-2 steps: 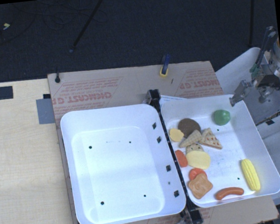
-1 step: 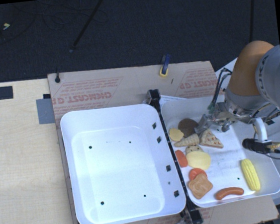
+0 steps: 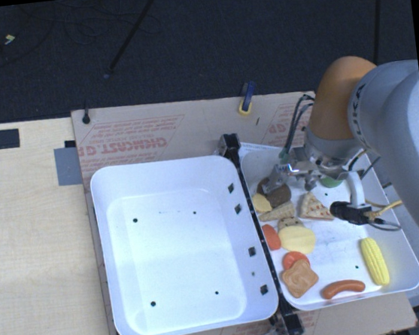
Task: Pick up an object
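My gripper (image 3: pixel 295 175) hangs low over the far part of the right bin (image 3: pixel 404 268), just right of a dark brown block (image 3: pixel 276 193) and above a pizza slice (image 3: pixel 314 208). A small green piece (image 3: pixel 332 181) lies close to the wrist on the right. Next to the block are a yellow piece (image 3: pixel 261 203) and a tan cracker (image 3: pixel 276 212). Nothing is visibly held.
Nearer the front of the right bin lie an orange carrot (image 3: pixel 271 236), a pale yellow lump (image 3: pixel 298 239), a red tomato (image 3: pixel 293 258), a toast slice (image 3: pixel 299 278), a sausage (image 3: pixel 343 288) and a corn cob (image 3: pixel 375 260). The left bin (image 3: pixel 109 213) stands alongside.
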Available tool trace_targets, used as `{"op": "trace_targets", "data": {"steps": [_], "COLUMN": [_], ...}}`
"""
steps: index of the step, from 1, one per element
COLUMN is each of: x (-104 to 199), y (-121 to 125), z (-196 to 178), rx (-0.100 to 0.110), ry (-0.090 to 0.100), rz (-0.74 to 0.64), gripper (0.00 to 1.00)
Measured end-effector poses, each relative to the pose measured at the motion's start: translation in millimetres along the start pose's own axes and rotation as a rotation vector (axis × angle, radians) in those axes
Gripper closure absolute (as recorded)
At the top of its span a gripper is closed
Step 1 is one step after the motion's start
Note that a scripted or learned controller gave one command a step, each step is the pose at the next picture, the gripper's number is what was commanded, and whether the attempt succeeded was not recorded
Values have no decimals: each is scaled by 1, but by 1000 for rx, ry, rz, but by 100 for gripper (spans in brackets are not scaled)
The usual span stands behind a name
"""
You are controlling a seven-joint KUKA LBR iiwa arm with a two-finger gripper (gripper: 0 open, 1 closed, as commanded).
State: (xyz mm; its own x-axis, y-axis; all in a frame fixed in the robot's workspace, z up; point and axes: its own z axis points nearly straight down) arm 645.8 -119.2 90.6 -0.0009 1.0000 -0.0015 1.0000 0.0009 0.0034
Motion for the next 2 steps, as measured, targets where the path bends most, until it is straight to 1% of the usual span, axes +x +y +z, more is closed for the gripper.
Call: {"op": "trace_targets", "data": {"steps": [1, 2], "x": [16, 26], "y": [-27, -72], "z": [-2, -3], "rx": [-8, -11], "ry": [-1, -4], "rz": [6, 9], "gripper": [0, 0]}}
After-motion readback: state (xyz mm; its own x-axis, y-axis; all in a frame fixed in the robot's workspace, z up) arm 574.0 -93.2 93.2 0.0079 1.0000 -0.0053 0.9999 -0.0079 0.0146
